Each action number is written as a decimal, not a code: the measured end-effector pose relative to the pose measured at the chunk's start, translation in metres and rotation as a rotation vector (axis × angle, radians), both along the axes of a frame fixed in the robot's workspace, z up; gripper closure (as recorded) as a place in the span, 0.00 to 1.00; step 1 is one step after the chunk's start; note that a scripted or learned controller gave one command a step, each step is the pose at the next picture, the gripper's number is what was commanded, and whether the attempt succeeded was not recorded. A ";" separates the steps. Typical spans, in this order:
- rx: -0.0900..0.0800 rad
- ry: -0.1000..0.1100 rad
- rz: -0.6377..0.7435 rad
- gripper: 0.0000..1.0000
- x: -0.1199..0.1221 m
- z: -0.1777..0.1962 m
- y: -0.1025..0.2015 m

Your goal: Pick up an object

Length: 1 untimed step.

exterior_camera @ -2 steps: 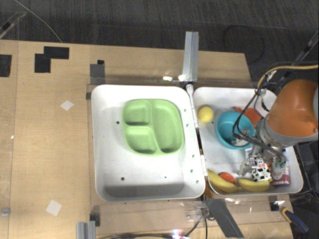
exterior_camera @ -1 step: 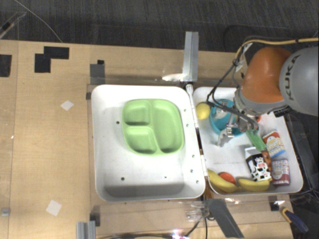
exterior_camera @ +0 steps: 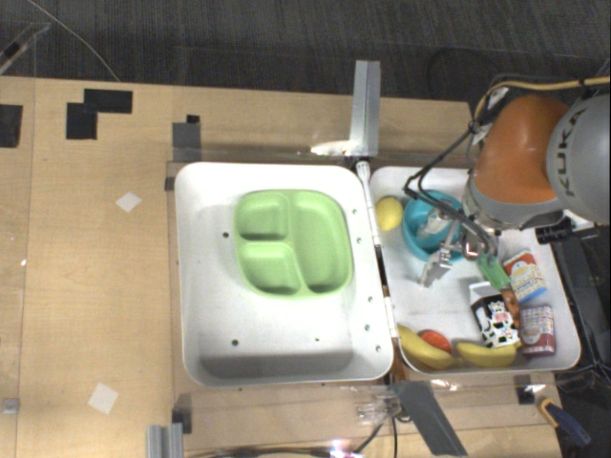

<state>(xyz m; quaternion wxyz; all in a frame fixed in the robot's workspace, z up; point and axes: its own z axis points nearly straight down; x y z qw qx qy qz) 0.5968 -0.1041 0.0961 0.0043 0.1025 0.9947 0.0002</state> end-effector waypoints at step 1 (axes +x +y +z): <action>0.000 0.000 -0.053 0.00 -0.034 0.018 -0.016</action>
